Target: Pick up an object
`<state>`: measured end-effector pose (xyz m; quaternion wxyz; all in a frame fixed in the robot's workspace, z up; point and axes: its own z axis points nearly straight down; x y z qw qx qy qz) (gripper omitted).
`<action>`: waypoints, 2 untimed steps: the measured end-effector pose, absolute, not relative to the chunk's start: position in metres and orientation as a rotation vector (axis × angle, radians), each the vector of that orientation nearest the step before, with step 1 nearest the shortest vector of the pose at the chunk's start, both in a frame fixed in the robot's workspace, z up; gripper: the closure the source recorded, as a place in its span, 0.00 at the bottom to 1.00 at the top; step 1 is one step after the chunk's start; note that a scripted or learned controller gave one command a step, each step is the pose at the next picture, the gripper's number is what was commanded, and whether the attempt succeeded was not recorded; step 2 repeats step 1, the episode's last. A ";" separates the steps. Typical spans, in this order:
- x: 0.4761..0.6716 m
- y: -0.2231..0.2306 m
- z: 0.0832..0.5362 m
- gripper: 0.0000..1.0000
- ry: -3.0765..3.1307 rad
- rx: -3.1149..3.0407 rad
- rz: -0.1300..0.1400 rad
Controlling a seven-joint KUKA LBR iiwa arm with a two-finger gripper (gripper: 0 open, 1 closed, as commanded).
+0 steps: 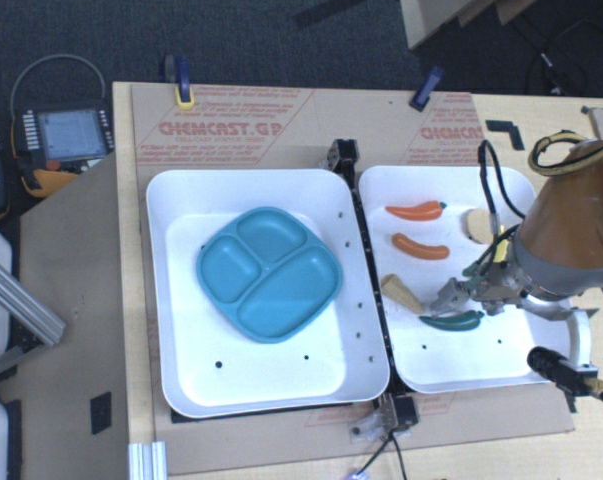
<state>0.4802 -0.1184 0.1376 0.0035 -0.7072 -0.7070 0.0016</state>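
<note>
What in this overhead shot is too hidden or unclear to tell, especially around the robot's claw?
- Gripper, camera view: small and blurred; whether it is open or shut cannot be told.
- Dark green pepper-shaped toy: its upper edge lies under the gripper, so contact is unclear.
- Pale round object in the right white bin: partly behind a black cable and the grey arm.
- Arm: cut off by the right edge.

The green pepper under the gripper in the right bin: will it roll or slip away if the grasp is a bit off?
Likely yes. The green pepper looks smooth, narrow and curved, so it could slide on the slick floor of the right bin. Its curve probably makes it pivot rather than roll straight. It looks like light toy food, so the gripper could easily nudge it aside.
</note>
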 end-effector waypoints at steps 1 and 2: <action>0.482 -0.119 0.151 1.00 -2.221 -2.224 -0.001; 0.482 -0.119 0.151 1.00 -2.221 -2.224 -0.001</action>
